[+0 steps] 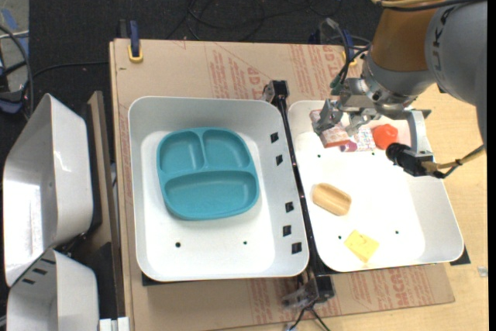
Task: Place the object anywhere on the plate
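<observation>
1. The end effector [341,118] hangs low over the far-left corner of the right bin [434,221], at about eleven o'clock on that bin's floor. Its metal parts sit just above a pink-and-white packet [339,137], and from this angle I cannot tell whether it is spread or closed, nor whether the packet is between its tips.

2. That stance suggests the packet is the intended pick: the wrist points nearly straight down, which suits a flat thing lying on the bin floor.

3. Just to the packet's three o'clock lies a small orange-red object [384,136], close enough that a descent here could nudge it.

4. Farther out, toward six o'clock from the end effector, a tan bread-like roll [332,199] rests near the bin's left wall, and a yellow wedge [361,245] lies beyond it near the front edge. Both are well apart from the arm.

5. The teal plate [208,173], with its three compartments, sits in the middle of the left bin [147,244], at roughly nine o'clock from the end effector. Nothing rests on it, so the placing is not yet done.

6. The bins stand side by side on the bench [201,66], so the carry to come is probably a short lift over the shared rims.
</observation>
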Robot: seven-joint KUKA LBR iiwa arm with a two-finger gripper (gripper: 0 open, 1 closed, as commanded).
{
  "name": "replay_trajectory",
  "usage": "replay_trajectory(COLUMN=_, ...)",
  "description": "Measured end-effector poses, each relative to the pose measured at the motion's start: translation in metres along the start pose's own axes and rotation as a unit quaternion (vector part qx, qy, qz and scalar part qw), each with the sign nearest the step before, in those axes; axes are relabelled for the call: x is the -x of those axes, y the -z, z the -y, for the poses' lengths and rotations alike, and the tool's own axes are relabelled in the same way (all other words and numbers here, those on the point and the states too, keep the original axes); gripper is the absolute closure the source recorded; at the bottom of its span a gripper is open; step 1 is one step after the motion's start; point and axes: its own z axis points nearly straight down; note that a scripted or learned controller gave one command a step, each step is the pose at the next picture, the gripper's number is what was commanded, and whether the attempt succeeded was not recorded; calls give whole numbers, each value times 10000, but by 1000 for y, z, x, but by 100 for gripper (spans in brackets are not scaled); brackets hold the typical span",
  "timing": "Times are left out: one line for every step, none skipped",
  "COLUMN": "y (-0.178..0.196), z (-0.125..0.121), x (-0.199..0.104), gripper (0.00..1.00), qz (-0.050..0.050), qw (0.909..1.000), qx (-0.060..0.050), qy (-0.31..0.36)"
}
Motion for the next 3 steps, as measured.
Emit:
replay_trajectory(y=-10, z=17, x=-51, gripper=100, qz=-4, qw=10000, qx=-6, qy=8)
replay_trajectory(y=-3, z=40, x=-95, gripper=100, qz=-3, qw=10000, qx=6, qy=11)
replay_trajectory(y=-6, z=47, x=-153, gripper=100, qz=-6, qw=10000, qx=2, qy=18)
